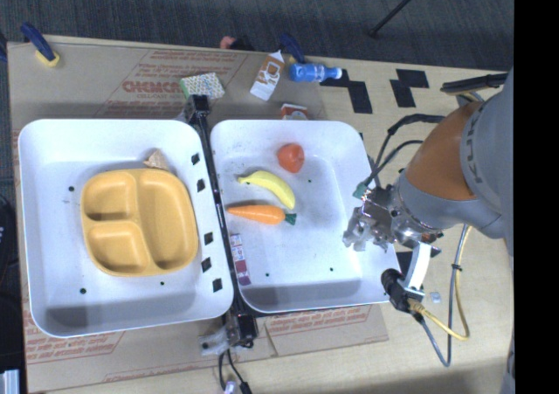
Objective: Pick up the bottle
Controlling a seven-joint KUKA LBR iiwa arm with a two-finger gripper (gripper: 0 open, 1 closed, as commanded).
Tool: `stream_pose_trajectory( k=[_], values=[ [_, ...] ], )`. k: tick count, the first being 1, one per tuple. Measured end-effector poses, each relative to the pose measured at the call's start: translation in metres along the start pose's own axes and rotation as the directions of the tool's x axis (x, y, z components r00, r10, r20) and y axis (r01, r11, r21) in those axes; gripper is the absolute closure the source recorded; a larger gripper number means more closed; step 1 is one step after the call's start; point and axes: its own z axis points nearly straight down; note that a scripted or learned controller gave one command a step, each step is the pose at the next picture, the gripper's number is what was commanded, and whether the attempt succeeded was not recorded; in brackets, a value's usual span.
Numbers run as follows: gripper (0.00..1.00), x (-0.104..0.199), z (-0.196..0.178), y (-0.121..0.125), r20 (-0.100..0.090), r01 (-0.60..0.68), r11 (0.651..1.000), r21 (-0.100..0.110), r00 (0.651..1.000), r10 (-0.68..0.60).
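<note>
The small blue plastic bottle lies lengthwise across the worktop, well beyond the claw; whether the claw is wide or narrow I cannot tell.

The right bin has bare floor along its near half; a banana, carrot and tomato crowd its far middle; the yellow tray fills most of the left bin; the bottle lies on the bench beyond the bins, a carton just beside it.
</note>
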Motion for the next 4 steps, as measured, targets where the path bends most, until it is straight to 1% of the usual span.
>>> stream_pose_trajectory(
  k=[1,2,3,4],
  values=[
    [1.00,0.016,0.010,-0.008,-0.002,0.244,0.970,0.002,0.970,-0.244],
    [1.00,0.004,0.006,-0.002,0.001,0.086,0.996,0.000,0.996,-0.086],
    [1.00,0.011,0.009,-0.005,-0.002,0.252,0.968,0.003,0.968,-0.252],
    [1.00,0.000,0.005,0.000,0.000,-0.033,0.999,0.000,0.999,0.033]
  ],
)
